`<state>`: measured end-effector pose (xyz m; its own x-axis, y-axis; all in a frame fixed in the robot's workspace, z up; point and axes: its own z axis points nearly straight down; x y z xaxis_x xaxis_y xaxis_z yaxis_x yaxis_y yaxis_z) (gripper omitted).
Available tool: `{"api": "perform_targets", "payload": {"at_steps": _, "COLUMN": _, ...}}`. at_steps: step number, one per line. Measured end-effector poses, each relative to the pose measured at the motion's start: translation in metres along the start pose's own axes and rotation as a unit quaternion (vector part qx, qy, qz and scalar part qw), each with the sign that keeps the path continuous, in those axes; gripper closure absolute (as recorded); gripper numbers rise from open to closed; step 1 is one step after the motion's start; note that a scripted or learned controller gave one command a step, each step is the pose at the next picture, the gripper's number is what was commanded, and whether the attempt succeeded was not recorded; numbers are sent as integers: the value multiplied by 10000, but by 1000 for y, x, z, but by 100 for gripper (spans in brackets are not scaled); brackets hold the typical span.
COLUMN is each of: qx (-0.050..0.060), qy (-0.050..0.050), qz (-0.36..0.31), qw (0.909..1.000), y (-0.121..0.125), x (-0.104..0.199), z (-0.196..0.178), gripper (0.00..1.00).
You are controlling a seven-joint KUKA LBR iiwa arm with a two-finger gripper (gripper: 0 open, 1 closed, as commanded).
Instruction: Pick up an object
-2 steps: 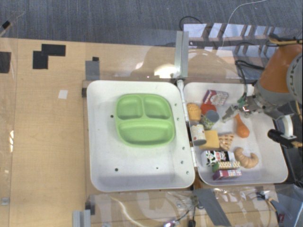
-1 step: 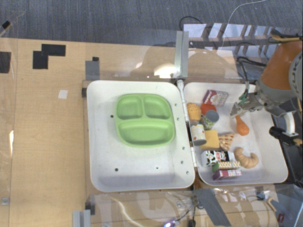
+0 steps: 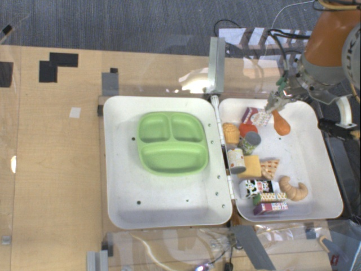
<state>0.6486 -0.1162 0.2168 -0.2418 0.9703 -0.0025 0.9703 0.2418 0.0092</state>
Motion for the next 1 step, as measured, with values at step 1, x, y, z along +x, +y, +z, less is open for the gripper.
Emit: {"api": "perform_targets", "payload": {"at_steps": 1, "qx": 19, "qy": 10, "qz": -1257, "qw": 9921, "y": -6, "x": 77, "z": 7, "gripper": 100}}
